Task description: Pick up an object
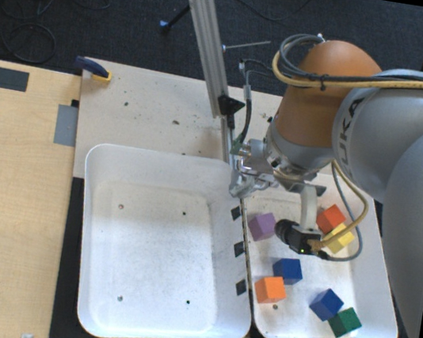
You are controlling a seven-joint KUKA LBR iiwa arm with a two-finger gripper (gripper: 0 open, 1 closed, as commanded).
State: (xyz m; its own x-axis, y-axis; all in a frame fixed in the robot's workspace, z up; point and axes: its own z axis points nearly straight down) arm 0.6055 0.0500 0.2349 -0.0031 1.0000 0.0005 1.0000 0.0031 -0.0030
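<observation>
Over the far-left corner of the right bin [377, 304], hard by the wall it shares with the left bin [148, 258], sits the gripper [247, 180]. Can't tell whether it's spread or closed, the metalwork is too cluttered from this angle. Nothing visibly held in it, so I'd call the pick not done: grasp and lift both still to go. Closest candidate is the purple cube [262, 226], just beside the gripper toward the bin's near edge and apart from it as far as I can see. The other candidates are all in the right bin. Red cube [332, 218] and yellow cube [340, 242] sit close together toward the right wall, partly behind robot cabling. Upper blue cube [288, 269] is around mid-bin, with the orange cube [271, 290] just beside it toward the near-left corner. Lower blue cube [326, 303] and green cube [345, 322] are side by side at the near-right corner. Arm [394, 131] reaches in from the table's right edge, big grey link high across the right bin, orange band [322, 86] above the wrist, wrist pointing roughly straight down. Height over the bin floor can't be judged. My read: it probably needs a shift toward purple before closing, and the bin wall is the snag risk.
</observation>
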